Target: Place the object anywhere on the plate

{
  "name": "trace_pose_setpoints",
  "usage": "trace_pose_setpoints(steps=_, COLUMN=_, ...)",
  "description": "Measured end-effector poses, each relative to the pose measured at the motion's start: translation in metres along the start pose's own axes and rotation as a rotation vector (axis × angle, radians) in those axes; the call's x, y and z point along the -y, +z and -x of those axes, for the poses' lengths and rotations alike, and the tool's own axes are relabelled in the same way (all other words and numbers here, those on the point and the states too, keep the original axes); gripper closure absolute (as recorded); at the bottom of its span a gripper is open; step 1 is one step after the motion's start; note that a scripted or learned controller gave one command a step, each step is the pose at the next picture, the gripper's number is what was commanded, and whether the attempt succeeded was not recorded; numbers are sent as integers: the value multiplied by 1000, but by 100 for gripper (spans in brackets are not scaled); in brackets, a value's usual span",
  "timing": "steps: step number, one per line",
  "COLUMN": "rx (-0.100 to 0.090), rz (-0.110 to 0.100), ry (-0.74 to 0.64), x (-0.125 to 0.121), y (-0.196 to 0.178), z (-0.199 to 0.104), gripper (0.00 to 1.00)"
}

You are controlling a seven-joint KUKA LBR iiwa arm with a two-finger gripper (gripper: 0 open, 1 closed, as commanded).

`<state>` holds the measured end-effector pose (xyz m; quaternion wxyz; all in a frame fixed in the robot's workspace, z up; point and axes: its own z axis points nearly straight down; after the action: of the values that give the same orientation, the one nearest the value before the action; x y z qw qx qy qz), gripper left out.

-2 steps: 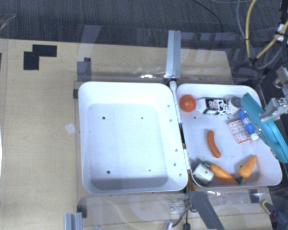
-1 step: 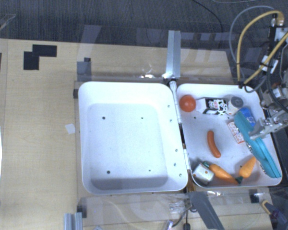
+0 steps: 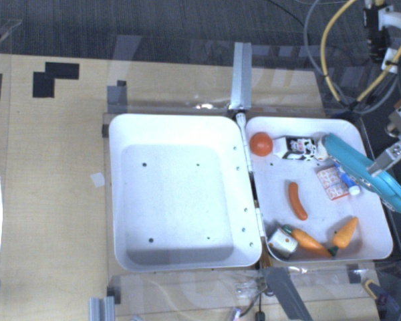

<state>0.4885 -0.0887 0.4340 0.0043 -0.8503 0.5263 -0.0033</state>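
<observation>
Where the right bin [image 3: 381, 246] meets its right wall, I see a long teal piece [image 3: 361, 169] slanting from upper middle to lower right; I cannot tell if it is the plate. My claw [image 3: 395, 154] sits over it at the frame's right edge, and I cannot tell its state. Just left of the teal piece lies a card [image 3: 332, 181], with a black-and-white pack [image 3: 304, 148] and a ball [image 3: 260, 144] above. Lower down are a sausage [image 3: 297, 200], two carrots [image 3: 309, 241] [image 3: 345, 233] and a can [image 3: 283, 241]. The left bin [image 3: 174, 179] lies beside it on the surface [image 3: 47, 179].
</observation>
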Motion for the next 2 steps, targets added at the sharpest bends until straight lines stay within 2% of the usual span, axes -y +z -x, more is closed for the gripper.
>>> trace_pose_setpoints(steps=1, rx=6, rz=7, ry=-429, x=16, y=47, z=36, gripper=100)
trace_pose_setpoints(steps=2, rx=6, rz=8, ry=-389, x=1, y=63, z=-20, gripper=100)
